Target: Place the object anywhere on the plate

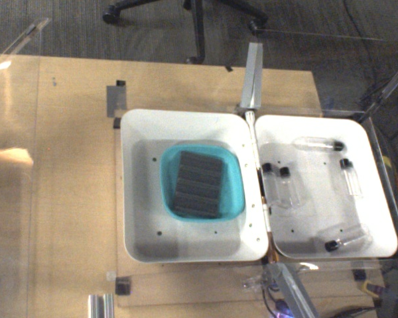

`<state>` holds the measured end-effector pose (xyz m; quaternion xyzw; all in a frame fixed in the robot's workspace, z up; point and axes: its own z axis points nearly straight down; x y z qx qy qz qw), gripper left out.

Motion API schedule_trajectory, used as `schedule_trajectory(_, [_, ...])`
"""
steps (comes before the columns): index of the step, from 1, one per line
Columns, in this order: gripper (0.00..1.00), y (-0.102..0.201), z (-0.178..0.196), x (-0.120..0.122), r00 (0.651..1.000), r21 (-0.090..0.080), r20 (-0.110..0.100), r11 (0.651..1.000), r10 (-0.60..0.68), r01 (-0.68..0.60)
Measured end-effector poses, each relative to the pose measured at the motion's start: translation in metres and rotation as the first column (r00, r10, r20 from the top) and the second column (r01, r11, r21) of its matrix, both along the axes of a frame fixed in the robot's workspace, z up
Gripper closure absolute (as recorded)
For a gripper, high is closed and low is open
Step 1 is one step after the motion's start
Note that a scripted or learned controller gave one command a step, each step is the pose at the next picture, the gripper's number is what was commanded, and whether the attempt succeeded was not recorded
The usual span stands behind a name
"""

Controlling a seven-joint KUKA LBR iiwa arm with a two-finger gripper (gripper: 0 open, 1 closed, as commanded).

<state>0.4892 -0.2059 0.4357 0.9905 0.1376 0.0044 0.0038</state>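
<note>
A dark grey ribbed block (199, 184) lay on the turquoise plate (235, 189) in the left bin (139, 177), roughly centred on the plate with a band of turquoise showing on every side, widest along the right. The block was rectangular, its long axis running from the far side of the bin toward the near side with a slight tilt, its near end leaning a little to the left; its ridges ran across the short way. The plate sat toward the right half of the left bin, its right rim close to the wall shared with the right bin (378, 177), leaving a strip of bare white floor on the left and a wider one along the near edge. In the right bin several clear vials with black caps lay scattered: two (280, 184) side by side near the dividing wall, one (318, 143) along the far edge, one (350, 176) near the right wall, and one (345, 238) at the near right corner, with open floor in the middle between them. Both bins rested on a wooden bench (53, 197), well clear on the left. The gripper's state cannot be told from this view.
</note>
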Motion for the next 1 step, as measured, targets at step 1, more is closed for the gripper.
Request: schedule_trajectory(1, [0.0, 0.0008, 0.0001, 0.0554, 0.998, 0.001, 0.0, 0.998, -0.066, 0.066])
